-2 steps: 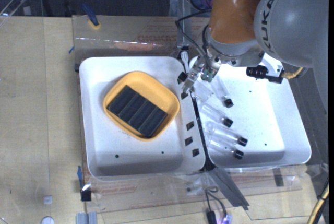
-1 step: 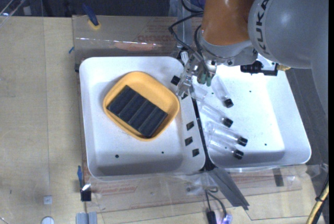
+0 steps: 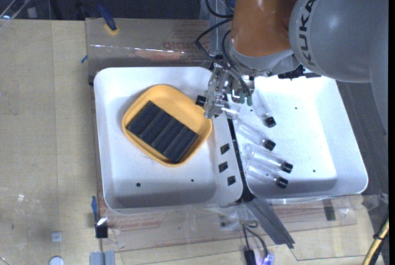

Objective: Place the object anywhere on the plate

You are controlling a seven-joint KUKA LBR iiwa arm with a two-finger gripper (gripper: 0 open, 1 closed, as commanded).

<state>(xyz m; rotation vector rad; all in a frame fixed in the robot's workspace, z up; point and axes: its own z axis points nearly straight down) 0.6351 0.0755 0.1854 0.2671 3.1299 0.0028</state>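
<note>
A yellow square plate [image 3: 141,110] lies tilted in the left bin [image 3: 111,171]. A black ridged rectangular object [image 3: 162,130] rests flat on the plate, covering most of its middle. My gripper [image 3: 217,103] hangs over the ridge between the two bins, just past the plate's right corner and apart from the black object. Nothing shows in the gripper. The arm's orange band and grey wrist hide the bins' far middle edge.
Several clear tubes with black caps [image 3: 265,162] lie in the right bin [image 3: 321,134] near the divider. Small black pieces [image 3: 224,149] sit along the left bin's right wall. A blue clip [image 3: 110,26] and cables lie beyond the bins.
</note>
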